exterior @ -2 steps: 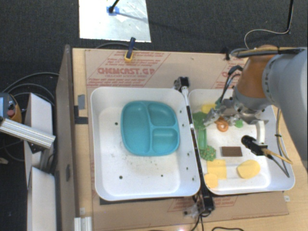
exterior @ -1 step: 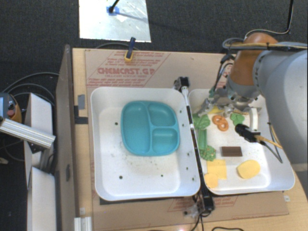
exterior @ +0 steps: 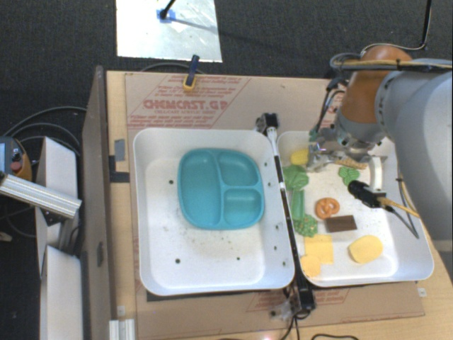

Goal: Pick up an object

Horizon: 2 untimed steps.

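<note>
Your gripper (exterior: pixel 320 156) sits over the right bin's (exterior: pixel 410 261) far-left corner by the yellow piece (exterior: pixel 299 157); I cannot tell its state. That piece looks light and stiff; pinch across its short sides.

Premises: a robotics laboratory or test cell, not a home or kitchen. Evidence follows. A plywood bench (exterior: pixel 205 94) stands on dark carpet-like flooring and bears a printed trade stencil at 12 o'clock. Two shallow white bins (exterior: pixel 156 211) sit side by side on it, joined by a black clamped strip (exterior: pixel 281 190). An industrial arm (exterior: pixel 396 98), grey with an orange band, enters from 3 o'clock with exposed cabling. Loose cables (exterior: pixel 42 119) and an aluminium extrusion (exterior: pixel 39 193) lie at 9 o'clock. A reflective sheet (exterior: pixel 168 20) is on the floor at 12 o'clock. Toy food pieces (exterior: pixel 333 225) and a teal divided plate (exterior: pixel 219 188) serve as test articles.
</note>
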{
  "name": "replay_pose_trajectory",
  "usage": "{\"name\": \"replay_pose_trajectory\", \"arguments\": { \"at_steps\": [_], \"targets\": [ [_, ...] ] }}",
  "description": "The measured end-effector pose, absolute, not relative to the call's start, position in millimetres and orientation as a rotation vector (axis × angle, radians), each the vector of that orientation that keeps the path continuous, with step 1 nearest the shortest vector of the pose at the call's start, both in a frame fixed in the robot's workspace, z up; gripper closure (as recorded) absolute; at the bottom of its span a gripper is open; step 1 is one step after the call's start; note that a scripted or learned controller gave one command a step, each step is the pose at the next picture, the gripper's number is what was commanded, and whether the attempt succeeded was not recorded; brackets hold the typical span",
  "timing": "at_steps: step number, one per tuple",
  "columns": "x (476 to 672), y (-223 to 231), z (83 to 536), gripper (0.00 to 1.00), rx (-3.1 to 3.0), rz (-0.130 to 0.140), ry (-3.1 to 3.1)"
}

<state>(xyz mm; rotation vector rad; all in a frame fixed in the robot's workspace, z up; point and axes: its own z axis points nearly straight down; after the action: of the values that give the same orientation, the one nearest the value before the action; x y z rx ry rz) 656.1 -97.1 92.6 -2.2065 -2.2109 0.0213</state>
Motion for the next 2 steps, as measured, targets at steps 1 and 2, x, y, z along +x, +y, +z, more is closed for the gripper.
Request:
{"name": "replay_pose_trajectory", "arguments": {
  "at_steps": [1,2],
  "targets": [
    [649.6,-174.7,174.3,1.0,-2.235,-0.004,-2.225],
    [649.2,-168.6,168.7,0.0,-2.221,-0.002,-2.227]
  ]
}}
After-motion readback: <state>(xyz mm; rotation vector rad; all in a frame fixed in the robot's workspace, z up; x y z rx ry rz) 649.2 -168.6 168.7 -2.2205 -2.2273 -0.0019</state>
